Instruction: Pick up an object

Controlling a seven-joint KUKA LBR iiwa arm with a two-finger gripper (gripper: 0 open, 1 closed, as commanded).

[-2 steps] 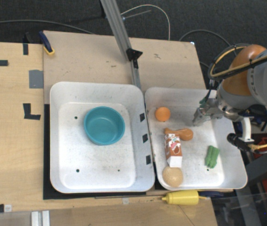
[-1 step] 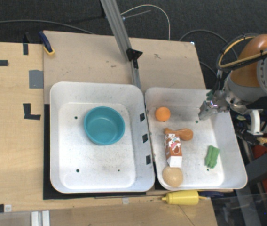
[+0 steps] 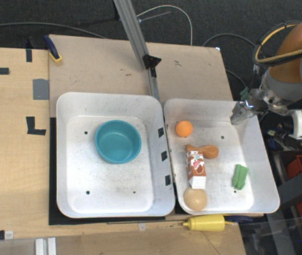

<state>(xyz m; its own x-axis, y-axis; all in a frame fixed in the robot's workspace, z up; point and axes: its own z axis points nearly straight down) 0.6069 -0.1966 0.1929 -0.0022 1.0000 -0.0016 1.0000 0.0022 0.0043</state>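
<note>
Right bin [image 3: 257,158], orange ball [image 3: 183,128] left of tool [image 3: 240,112]

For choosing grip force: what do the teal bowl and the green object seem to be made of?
The teal bowl looks like smooth moulded plastic: uniform colour, soft sheen on its rim. The green object also looks like plastic, perhaps a toy; it is too small to be sure.

Grey arm [image 3: 285,84] with orange band reaches in from the right.

The arm [image 3: 286,68] is cut off by the right edge, and the hand's [image 3: 240,112] tips are too blurred to read.
</note>
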